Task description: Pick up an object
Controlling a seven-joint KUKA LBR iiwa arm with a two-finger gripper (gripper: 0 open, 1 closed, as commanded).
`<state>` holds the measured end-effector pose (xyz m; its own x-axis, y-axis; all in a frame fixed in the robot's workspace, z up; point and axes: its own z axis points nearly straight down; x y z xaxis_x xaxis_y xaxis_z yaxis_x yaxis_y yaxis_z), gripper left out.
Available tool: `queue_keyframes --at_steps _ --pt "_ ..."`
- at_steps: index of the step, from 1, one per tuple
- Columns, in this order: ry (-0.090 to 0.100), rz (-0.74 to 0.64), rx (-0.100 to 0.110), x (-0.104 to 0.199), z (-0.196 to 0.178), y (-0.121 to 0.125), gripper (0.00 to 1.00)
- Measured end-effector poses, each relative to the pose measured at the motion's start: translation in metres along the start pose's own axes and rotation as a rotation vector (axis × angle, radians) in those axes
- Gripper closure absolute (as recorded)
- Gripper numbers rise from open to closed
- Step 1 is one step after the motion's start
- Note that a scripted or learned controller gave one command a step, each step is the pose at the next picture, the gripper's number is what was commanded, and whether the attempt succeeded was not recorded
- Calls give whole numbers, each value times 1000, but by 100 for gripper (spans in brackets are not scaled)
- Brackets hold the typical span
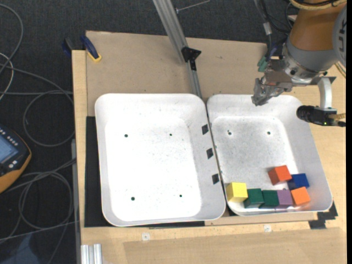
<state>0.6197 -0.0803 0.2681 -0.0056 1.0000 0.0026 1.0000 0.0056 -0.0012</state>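
Blocks sit clustered at the near edge of the right bin [308, 147], closest to the cam. Along the front wall, left to right: yellow block [237, 191], dark green block [254, 197], green block [270, 198], purple block [285, 197], orange block [300, 195]. Yellow touches dark green; the greens, purple and orange run in a tight row, each touching the next. Just behind that row: red-orange block [279, 174], tilted a bit, and blue block [299, 181] beside it on the right, touching or nearly so. All 7 lie in the near right corner area of that bin; rest of its floor shows only dark speckles and 2 small dots.

Left bin [110, 147] lies alongside, rims touching at the middle w/ 3 small black clips along the seam. Its floor shows speckles and 4 dots.

Arm [316, 32] comes in from upper right, orange band above grey wrist. Gripper [259, 99] hangs over the far rim of the right bin, well apart from the blocks, nothing between its tips. Tips look close together, but can't tell if pressed shut or slightly spread at this res.

Grey metal pole [173, 23] slants from top centre down to the seam between bins. Blue-yellow clamp [91, 48] sits at the bench's far left corner. Cables loop on the dark floor at left.
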Motion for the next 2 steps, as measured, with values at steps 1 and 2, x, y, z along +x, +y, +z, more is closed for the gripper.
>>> queue_keyframes --at_steps 1,2 --pt "0 -1 0 54 -3 1 100" --pt "1 -1 1 109 1 -4 100"
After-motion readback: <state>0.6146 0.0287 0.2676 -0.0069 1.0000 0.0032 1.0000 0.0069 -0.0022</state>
